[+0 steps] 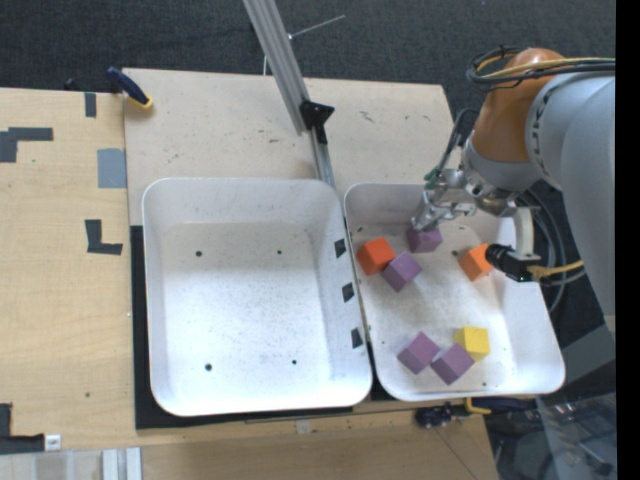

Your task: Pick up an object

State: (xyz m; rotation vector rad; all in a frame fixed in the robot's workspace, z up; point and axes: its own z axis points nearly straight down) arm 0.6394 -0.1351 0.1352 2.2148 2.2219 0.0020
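Observation:
The right bin (pixel 530 353) holds several small blocks. A purple block (pixel 424 237) lies near its back, and my gripper (pixel 433 218) is directly over it, fingers down at its top edge. Beside it sit an orange block (pixel 376 255) and another purple block (pixel 402 270). A second orange block (pixel 474 262) lies toward the bin's right side. Near the front are two purple blocks (pixel 419 351) (pixel 452 363) and a yellow block (pixel 474 341). Whether the fingers clasp the purple block is hidden by the wrist.
The left bin (pixel 160 268) stands next to the right one, sharing a middle wall (pixel 350 288). A slanted metal bar (pixel 285 58) crosses above the back of the bins. The arm's cables (pixel 530 263) hang over the right bin's right side.

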